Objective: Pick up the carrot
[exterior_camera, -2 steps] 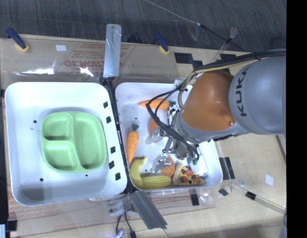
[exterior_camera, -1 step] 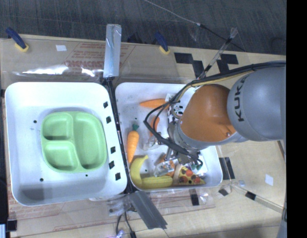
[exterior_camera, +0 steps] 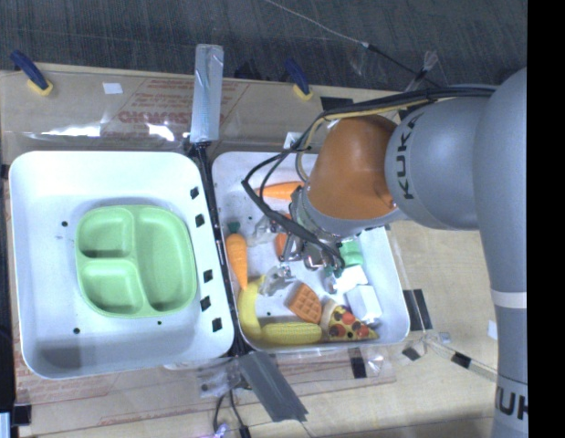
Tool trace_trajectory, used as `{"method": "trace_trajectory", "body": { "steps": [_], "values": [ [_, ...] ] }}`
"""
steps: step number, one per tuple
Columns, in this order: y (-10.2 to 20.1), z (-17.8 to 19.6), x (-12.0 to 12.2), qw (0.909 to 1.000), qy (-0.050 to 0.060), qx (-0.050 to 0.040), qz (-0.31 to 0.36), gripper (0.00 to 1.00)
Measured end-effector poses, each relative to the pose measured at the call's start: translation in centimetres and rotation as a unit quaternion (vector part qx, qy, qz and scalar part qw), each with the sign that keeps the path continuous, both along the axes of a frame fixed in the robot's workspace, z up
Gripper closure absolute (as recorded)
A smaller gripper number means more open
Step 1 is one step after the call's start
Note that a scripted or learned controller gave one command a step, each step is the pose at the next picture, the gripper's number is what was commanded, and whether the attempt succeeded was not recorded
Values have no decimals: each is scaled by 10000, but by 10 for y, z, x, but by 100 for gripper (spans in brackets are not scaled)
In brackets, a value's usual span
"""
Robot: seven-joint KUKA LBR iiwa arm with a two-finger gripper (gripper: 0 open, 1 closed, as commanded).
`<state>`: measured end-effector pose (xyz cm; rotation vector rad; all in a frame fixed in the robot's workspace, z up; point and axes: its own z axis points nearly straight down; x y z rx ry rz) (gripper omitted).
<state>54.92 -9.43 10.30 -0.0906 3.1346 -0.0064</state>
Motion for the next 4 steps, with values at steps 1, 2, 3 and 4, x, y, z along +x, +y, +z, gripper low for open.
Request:
{"method": "trace_trajectory", "body": {
  "steps": [1,2,3,4],
  "values": [
    [-6,-11,-54,9976,3,22,-686,0],
    [-4,-1,-53,9980,1,22,-636,100],
    [-35,-11,-46,9786,20,25,-2056,100],
    [-34,-1,-45,9795,10,26,-2012,100]
  ]
}}
